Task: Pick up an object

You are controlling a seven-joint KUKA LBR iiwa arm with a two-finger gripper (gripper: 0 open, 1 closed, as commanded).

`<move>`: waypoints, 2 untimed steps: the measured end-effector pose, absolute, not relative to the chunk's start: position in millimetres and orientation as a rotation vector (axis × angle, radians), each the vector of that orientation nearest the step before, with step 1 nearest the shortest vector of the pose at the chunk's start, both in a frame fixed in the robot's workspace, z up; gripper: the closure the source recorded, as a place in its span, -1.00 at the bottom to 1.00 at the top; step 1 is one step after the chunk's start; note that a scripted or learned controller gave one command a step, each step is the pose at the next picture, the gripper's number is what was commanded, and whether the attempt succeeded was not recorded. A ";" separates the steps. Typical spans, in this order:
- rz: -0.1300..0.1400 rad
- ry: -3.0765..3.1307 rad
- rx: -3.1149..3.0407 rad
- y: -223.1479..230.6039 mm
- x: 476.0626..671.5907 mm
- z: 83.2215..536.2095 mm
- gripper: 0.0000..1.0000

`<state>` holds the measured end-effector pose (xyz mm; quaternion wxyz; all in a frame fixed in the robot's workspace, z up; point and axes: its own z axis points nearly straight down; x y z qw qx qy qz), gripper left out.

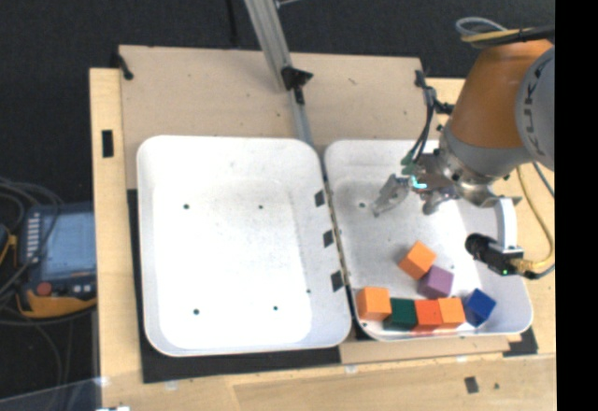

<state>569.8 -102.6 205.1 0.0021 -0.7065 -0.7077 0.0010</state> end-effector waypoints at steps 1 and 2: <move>-0.002 -2.221 -2.222 -102.8 570.8 207.5 -1.00; 0.007 -2.218 -2.221 -106.5 561.9 160.8 -1.00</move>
